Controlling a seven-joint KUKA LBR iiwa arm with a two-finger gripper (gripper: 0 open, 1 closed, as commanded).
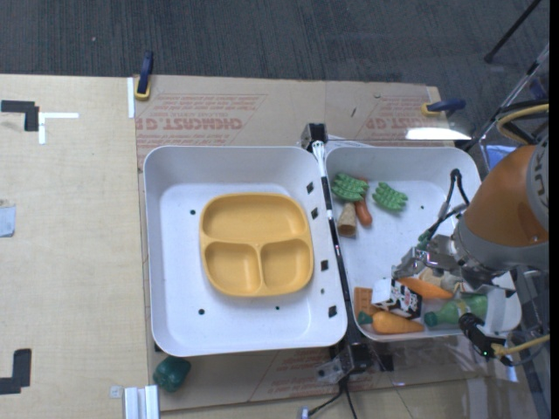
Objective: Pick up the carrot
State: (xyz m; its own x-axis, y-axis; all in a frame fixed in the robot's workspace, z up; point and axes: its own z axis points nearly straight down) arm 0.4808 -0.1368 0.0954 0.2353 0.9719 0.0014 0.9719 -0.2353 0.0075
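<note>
Gripper: grey two-finger gripper (425, 273) low in the right white bin (410, 168) (finger state: cannot tell).
Carrot: orange tapered carrot (395, 323) at its seven o'clock, near.

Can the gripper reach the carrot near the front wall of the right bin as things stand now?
Probably yes. The carrot lies uncovered on top, beside a black-and-white packet, and the gripper hangs just above it. The packet and bin wall crowd it closely.
</note>
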